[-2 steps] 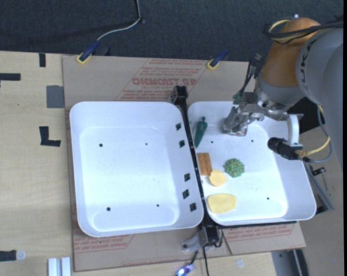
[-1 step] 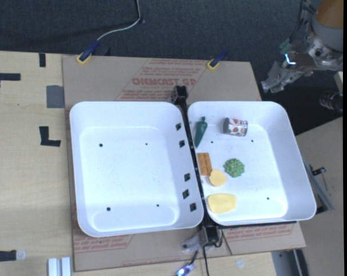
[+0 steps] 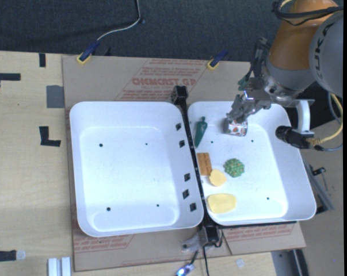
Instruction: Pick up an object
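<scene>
Right bin (image 3: 277,209), far end: small white block (image 3: 236,129) clamped between the fingers of the claw (image 3: 237,121). Step: grasp made. Next: lift straight up, clear of the bin wall.

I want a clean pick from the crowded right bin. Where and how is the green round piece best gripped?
Grip the green round piece across its middle, coming straight down from above. It looks bumpy and roughly ball-shaped, so any width works. Set the fingers along the bin's length: the small yellow piece lies close at its lower left and the orange block is nearby, while the white floor to its right looks free.
</scene>
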`<state>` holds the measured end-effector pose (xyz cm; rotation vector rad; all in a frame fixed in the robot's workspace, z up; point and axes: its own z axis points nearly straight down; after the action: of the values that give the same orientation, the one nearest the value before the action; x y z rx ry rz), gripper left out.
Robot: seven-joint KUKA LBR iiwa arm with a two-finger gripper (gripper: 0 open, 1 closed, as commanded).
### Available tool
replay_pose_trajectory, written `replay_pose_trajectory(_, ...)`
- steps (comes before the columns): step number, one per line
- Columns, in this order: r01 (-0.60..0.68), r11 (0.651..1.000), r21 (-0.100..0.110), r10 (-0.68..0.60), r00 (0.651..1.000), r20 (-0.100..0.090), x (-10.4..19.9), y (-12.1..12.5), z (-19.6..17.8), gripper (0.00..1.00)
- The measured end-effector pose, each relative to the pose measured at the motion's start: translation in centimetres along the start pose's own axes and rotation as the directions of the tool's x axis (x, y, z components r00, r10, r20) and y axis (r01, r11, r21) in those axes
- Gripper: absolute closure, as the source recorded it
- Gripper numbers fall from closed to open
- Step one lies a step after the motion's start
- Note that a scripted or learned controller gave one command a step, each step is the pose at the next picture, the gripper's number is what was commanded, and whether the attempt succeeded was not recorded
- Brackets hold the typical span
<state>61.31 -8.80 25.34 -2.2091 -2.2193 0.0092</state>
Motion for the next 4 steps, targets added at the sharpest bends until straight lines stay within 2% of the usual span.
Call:
replay_pose_trajectory(1, 0.001, 1.0, -0.028, -0.001, 1.0, 0.005, 1.8, 5.6, -13.9, 1.0)
replay_pose_trajectory(2, 0.003, 1.0, 0.002, -0.003, 1.0, 0.0, 9.3, 2.6, -3.4, 1.0)
replay_pose_trajectory(3, 0.002, 1.0, -0.023, -0.002, 1.0, 0.002, 12.9, 5.6, -13.7, 1.0)
replay_pose_trajectory(4, -0.001, 1.0, -0.029, 0.001, 1.0, 0.002, 13.0, 5.2, -28.5, 1.0)
